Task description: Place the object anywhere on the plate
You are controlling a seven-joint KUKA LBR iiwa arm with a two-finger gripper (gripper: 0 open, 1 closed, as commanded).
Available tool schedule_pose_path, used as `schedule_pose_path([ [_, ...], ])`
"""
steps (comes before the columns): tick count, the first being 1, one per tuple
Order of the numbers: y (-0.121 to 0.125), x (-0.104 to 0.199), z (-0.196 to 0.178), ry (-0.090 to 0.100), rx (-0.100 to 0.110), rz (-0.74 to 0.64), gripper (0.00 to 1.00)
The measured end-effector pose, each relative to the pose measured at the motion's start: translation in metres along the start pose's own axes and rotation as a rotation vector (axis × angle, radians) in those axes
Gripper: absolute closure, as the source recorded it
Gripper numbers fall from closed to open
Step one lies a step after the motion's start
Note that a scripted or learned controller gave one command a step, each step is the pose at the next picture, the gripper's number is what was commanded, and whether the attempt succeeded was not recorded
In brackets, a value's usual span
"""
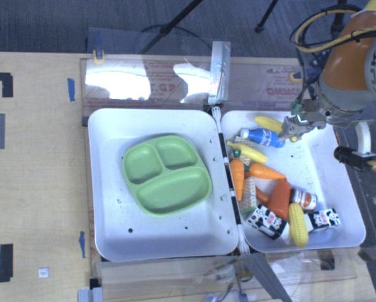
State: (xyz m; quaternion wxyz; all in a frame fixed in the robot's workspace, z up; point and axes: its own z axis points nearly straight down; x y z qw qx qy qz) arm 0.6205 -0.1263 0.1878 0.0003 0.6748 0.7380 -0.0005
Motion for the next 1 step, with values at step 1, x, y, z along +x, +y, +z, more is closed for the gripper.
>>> schedule_pose_path([
  [1,0.0086,0.0935,0.0028,0.002,0.002,-0.080,1.00],
])
